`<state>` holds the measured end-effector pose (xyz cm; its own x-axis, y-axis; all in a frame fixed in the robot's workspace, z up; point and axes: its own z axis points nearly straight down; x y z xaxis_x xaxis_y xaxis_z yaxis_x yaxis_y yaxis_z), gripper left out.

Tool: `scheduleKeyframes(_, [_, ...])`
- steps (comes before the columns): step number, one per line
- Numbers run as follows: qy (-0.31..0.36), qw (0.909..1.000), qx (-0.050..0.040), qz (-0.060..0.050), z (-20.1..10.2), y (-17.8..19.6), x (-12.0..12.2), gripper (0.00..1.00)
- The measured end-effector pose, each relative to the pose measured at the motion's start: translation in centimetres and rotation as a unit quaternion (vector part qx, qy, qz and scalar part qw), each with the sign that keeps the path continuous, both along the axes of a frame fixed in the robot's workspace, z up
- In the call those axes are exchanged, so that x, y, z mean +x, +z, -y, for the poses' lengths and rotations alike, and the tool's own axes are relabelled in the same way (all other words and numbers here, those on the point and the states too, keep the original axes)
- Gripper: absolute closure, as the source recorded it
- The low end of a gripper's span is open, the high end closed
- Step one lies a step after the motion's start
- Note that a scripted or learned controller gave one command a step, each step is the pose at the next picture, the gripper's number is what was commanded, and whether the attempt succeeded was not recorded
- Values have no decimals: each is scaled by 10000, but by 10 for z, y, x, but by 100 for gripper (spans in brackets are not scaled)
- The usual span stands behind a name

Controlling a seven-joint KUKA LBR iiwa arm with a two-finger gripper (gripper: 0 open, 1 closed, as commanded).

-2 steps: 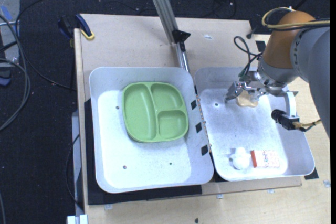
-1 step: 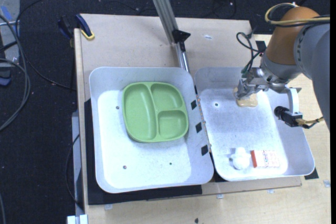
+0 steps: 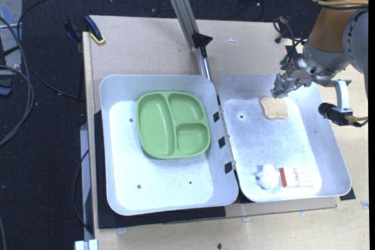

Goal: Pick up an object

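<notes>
Hanging low over the right bin (image 3: 328, 143), the gripper (image 3: 281, 88) sits at the bin's far side, close to the back wall. Just below it in the camera view, and a tiny bit to the left, lies a small tan thing that looks like a piece of toast (image 3: 274, 108). The toast lies flat on the bin floor. The gripper's tip is right at the toast's top edge, so close that it may be touching, but the view is too blurry there to be sure.

Whether the gripper is spread or pressed together cannot be told from this view, because its dark tip blends into one lump. Nothing can be seen pinched in it.

The toast is a bit wider than it is tall in the camera view, with its long side running left to right across the bin. So the next move is probably a short one: a small slide toward the near side of the bin to get over the middle of the toast, then straight down.

Two other things lie well apart from the gripper, at the near end of the same bin: a white lump (image 3: 268, 176) and a small red and white box (image 3: 296, 177). The green plate (image 3: 173, 125) is in the left bin (image 3: 117, 149), farther away still.
</notes>
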<state>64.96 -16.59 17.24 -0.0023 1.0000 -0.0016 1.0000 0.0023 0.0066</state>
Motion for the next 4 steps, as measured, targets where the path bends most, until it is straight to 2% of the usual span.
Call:
scheduleKeyframes(1, [2, 10000, -1, 0, 0, 54, 1, 100])
scheduleKeyframes(2, [22, 10000, 15, -31, -50, 63, -12, 100])
scheduleKeyframes(3, [22, 10000, 17, -47, -100, 52, -34, 100])
scheduleKeyframes(4, [22, 10000, 17, -42, -147, 63, -60, 100])
